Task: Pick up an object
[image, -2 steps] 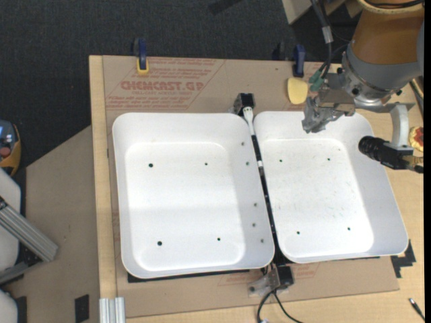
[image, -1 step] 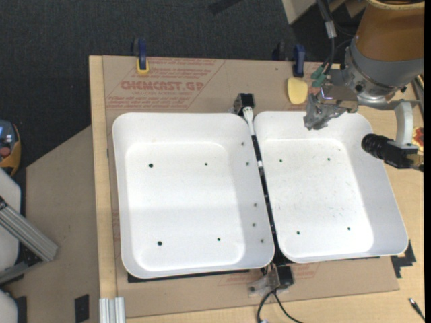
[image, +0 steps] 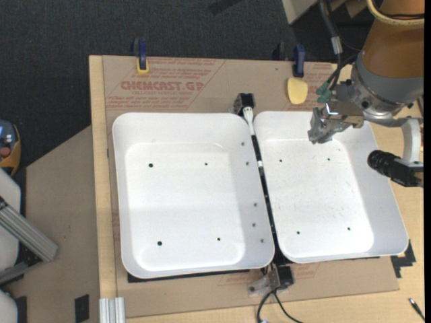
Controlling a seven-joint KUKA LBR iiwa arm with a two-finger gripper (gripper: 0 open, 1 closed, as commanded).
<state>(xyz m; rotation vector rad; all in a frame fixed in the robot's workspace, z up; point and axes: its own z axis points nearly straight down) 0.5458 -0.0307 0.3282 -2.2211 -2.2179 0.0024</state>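
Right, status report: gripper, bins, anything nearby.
Gripper over right bin's far edge, nothing seen between fingers. Pale yellow object outside bins, on board. Path unobstructed.

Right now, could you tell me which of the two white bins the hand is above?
The right bin: the hand sits above its far edge; the left bin lies beyond the divider.

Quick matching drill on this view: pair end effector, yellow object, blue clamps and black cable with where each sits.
Things:
1. end effector
2. yellow object
3. blue clamps
4. black cable

Places:
A. board's far edge
B. between the two bins
C. above the right bin's far corner
D. on the board, just beyond the right bin

Pairs: 1-C, 2-D, 3-A, 4-B
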